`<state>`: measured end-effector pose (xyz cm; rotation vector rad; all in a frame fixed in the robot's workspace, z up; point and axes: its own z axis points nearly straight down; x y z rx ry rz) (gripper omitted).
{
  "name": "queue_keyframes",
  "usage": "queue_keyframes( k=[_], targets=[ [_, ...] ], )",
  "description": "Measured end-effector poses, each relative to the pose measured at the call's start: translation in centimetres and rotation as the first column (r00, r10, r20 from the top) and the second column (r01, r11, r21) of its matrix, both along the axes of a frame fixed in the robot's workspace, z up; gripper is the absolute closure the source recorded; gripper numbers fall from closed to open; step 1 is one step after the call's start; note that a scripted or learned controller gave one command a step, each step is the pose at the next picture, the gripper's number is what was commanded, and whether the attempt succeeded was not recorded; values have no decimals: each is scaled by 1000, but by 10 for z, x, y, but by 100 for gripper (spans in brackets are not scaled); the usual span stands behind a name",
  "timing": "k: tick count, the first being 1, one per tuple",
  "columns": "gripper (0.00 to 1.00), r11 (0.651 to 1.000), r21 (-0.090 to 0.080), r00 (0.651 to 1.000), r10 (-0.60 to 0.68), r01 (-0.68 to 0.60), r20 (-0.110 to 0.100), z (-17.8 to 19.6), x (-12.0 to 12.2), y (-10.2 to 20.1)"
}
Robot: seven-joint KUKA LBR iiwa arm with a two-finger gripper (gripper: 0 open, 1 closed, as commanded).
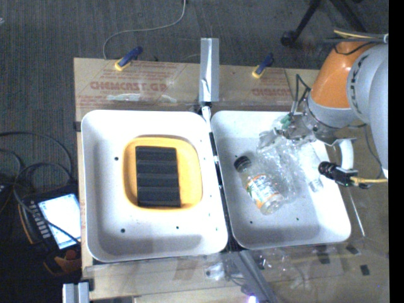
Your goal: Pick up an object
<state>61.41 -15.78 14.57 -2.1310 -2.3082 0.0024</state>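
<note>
1. The arm [353, 81], grey with an orange band, reaches in from the right and is cut off by the frame's right edge; its wrist hangs over the far right corner of the right bin [233, 169].
2. The gripper [297, 124] is tangled visually with clear, glinting plastic beneath it, and it cannot be told from this angle how it is set or whether anything is in it.
3. A crumpled clear plastic bottle [273, 175] lies on its side in the right bin, slanting from the near middle up toward the gripper. Its transparent body is hard to trace against the white floor; an orange and white label wraps its near end.
4. A small dark cap [242, 163] sits just beside the bottle on its left; whether it touches the bottle is unclear.
5. The left bin [101, 188] holds one yellow tray [129, 169] with a black ribbed insert [158, 177] lying inside it, four ridges across.
6. Count: two white bins side by side, one bottle, one cap, one tray with one insert.
7. Behind the bins, two blue and yellow clamps [128, 58] grip a brown board [95, 96]; its printed lettering is too blurred to read.
8. A tablet [60, 216] with a lit screen lies on the floor at left, partly hidden by the left bin's edge.
</note>
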Motion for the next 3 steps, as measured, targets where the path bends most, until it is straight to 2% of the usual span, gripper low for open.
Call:
queue_keyframes(
  k=[1,2,3],
  targets=[
    [0,1000,-7,1000,10,-10,13,-48,-21,50],
    [0,1000,-6,1000,20,-20,23,-52,-51,2],
    [0,999,-1,999,38,-38,1,-32,-3,-36]
  ],
)
